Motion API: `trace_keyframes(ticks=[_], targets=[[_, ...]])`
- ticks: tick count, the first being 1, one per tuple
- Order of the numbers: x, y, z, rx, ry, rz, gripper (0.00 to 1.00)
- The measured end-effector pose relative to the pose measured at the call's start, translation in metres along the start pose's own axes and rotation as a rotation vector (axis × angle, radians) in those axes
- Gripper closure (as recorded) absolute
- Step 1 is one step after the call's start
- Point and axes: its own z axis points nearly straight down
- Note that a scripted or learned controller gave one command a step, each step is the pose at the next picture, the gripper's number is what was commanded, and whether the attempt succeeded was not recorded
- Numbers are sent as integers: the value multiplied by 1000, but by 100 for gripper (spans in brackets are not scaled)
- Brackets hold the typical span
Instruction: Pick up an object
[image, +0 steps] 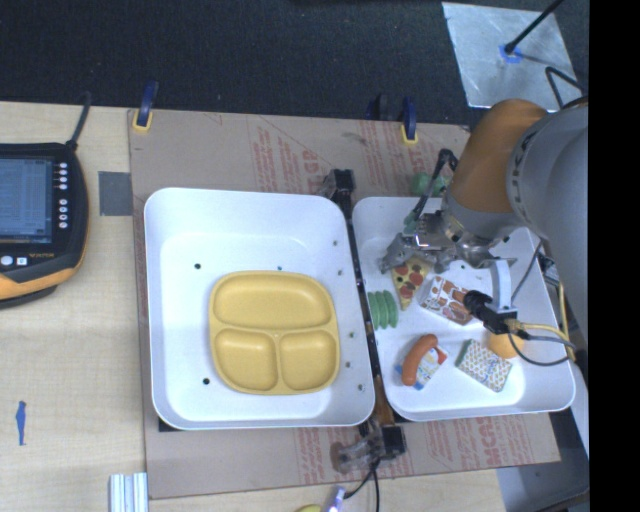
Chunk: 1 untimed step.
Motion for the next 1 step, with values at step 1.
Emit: trace_keyframes(ticks=[1], targets=[[-7, -8, 0, 1, 0, 1, 0]])
